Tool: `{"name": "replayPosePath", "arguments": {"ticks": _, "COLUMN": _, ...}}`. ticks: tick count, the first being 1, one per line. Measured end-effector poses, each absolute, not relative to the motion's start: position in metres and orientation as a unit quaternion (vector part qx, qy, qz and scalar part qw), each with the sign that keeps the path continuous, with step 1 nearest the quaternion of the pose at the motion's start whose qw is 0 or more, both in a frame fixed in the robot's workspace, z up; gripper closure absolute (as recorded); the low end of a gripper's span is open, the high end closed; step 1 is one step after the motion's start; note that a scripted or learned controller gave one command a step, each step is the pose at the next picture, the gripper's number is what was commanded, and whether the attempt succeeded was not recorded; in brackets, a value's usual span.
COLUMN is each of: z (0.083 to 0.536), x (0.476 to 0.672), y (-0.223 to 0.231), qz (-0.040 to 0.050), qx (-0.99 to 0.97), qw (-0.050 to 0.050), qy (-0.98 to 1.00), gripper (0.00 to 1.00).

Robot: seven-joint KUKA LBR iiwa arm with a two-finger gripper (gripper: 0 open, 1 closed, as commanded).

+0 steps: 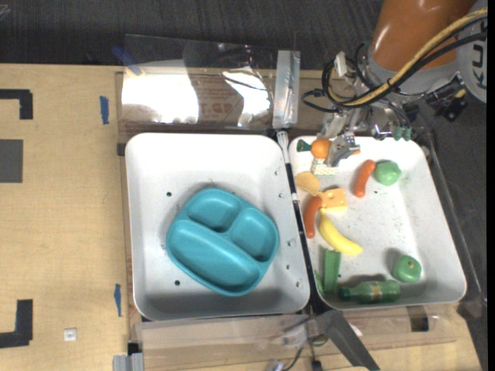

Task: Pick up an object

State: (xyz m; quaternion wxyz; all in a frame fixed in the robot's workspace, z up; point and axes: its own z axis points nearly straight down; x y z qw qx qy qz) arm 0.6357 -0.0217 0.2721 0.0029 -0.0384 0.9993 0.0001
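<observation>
Your gripper (339, 150) sits low at the right bin's (433, 230) back-left corner, touching a small orange ball (320, 148); banana (339, 236), carrot (363, 178), green bottle (370, 290) nearby. Left bin (147, 207): teal divided tray (223, 239)

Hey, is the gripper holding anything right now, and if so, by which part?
It cannot be told: the gripper hangs at the right bin's back corner, beside an orange piece.

Single fixed overhead cam, slanted down on left bin (147, 207) and right bin (433, 230); arm (418, 22) enters top right.
</observation>
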Motion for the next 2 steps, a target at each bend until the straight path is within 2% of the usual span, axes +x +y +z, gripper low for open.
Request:
{"name": "replayPosePath", "arguments": {"ticks": 1, "z": 0.303, "x": 0.659, "y": -0.077, "qz": -0.0010, "qx": -0.135, "qw": 0.006, "qy": 0.991, "gripper": 1.00}}
{"name": "replayPosePath", "arguments": {"ticks": 2, "z": 0.282, "x": 0.668, "y": -0.051, "qz": 0.0011, "qx": -0.123, "qw": 0.003, "qy": 0.992, "gripper": 1.00}}
